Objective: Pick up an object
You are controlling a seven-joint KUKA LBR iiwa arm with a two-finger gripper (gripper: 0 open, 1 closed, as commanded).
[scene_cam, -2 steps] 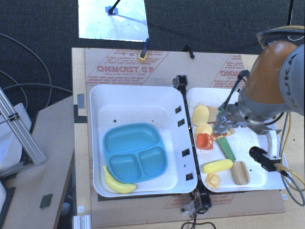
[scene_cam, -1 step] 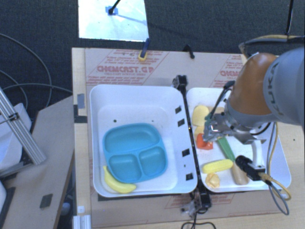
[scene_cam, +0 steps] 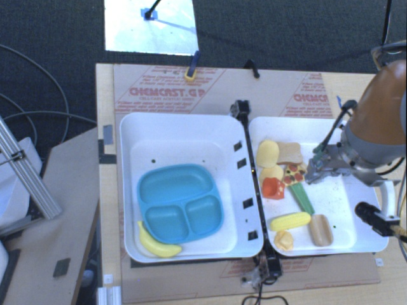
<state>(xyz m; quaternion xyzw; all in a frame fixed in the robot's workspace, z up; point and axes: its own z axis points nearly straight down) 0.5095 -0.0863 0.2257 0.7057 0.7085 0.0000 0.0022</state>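
Observation:
The right bin (scene_cam: 337,129) holds several toy foods. A yellow lemon-like piece (scene_cam: 268,151) and a bread slice (scene_cam: 290,151) lie at its back left. In front of them are a pizza slice (scene_cam: 293,173), a red pepper (scene_cam: 273,188) and a green cucumber (scene_cam: 303,199). Near the front lie a yellow corn cob (scene_cam: 290,221), a hot dog bun (scene_cam: 321,230) and a small yellow piece (scene_cam: 283,239). My gripper (scene_cam: 316,170) hangs low over the bin's middle, just right of the pizza slice and above the cucumber's far end. Nothing is seen held in it.
The left bin (scene_cam: 184,129) contains a blue divided plate (scene_cam: 180,202) and a yellow banana (scene_cam: 157,246) at its front left. A black divider (scene_cam: 249,170) runs between the bins. The grey and orange arm (scene_cam: 381,116) covers the right bin's right side.

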